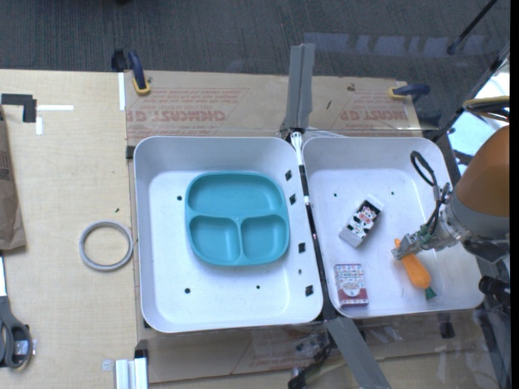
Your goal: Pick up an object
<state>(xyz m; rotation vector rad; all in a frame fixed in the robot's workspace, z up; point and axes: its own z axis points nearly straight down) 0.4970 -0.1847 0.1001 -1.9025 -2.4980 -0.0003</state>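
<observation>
In the right bin (373, 156) lie three small objects. An orange toy carrot (418, 272) with a green tip rests near the bin's right front. A small white carton with a cow print (361, 221) lies in the middle. A red and white box (351, 285) lies at the front edge. My gripper (412, 245) hangs low at the carrot's upper end, touching or nearly touching it. The arm's orange band (491, 177) shows at the right edge.
The left bin (158, 217) holds a teal divided plate (238, 218). A tape ring (106, 245) lies on the bench to the left, with scissors (14, 343) at the front left corner. A black cable loop (422, 167) lies at the right bin's back right.
</observation>
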